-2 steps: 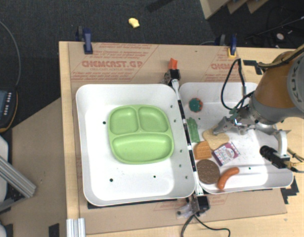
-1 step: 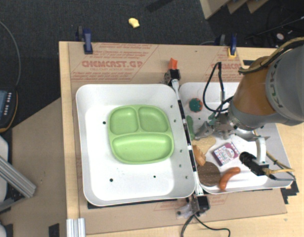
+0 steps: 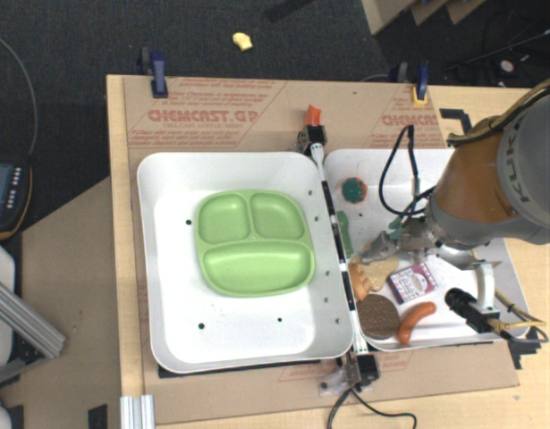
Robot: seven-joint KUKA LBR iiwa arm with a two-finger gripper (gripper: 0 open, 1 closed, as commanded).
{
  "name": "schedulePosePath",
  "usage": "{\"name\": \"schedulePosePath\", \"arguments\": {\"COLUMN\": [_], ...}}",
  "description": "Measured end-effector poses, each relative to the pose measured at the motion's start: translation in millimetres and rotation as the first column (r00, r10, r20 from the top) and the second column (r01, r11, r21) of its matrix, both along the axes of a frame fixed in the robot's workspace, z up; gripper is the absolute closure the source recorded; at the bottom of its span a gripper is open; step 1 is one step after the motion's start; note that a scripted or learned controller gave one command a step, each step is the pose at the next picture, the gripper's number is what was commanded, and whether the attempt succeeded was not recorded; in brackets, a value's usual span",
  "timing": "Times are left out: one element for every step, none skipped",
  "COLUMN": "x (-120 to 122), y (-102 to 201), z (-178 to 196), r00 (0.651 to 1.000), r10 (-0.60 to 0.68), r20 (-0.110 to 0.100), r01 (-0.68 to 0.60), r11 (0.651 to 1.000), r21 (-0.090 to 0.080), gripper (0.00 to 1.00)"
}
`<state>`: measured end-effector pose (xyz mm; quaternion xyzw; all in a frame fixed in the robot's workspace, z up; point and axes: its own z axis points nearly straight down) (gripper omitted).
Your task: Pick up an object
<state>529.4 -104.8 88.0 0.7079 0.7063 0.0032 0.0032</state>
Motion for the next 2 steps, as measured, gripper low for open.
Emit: {"name": "schedulePosePath", "arguments": {"x": [82,-30], "y": [-110,-69], "z": [18,13], "r00": [1.000,1.000], "r10": [-0.001,0.000], "r20": [0.003,-0.019], "r01": [0.001,0.000], "r11": [1.000,1.000], "r21": [-0.009,0.005], "gripper": [0.00,0.00]}}
